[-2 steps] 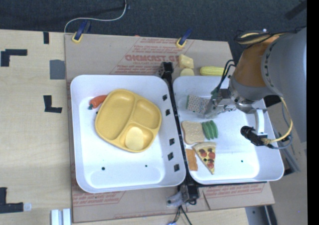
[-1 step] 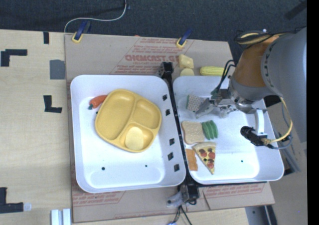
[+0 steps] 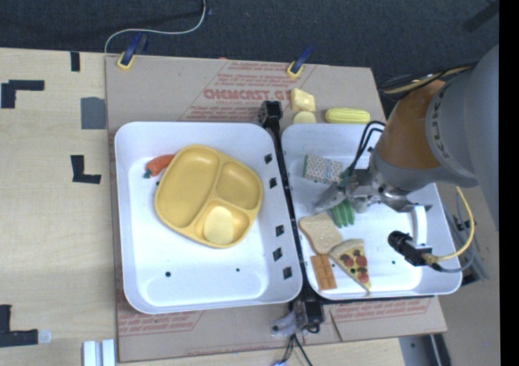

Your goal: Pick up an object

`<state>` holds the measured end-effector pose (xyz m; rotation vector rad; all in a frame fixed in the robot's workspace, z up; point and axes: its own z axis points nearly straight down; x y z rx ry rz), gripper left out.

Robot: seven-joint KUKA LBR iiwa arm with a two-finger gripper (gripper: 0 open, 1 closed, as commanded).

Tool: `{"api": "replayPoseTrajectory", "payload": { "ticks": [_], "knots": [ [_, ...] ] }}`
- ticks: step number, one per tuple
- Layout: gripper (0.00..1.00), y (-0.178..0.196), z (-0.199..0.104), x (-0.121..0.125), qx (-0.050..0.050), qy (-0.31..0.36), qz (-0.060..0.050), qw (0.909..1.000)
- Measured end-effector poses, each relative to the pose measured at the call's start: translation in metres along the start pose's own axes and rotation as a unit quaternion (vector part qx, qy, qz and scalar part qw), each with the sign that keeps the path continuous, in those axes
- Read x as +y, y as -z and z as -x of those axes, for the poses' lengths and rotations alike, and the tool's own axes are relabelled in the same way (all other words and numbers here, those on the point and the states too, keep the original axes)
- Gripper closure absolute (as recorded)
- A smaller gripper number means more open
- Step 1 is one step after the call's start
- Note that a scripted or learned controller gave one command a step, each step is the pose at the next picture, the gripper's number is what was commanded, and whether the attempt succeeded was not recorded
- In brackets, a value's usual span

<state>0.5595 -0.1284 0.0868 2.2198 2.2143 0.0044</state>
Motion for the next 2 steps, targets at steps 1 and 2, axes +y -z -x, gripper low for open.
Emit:
{"api": "replayPoseTrajectory", "payload": {
  "ticks": [1,2],
  "knots": [
    [1.0,0.009,0.0,0.001,0.0,0.001,-0.001,1.0],
    [1.0,0.103,-0.089,0.011,0.003,0.007,0.001,1.0]
  ]
}}
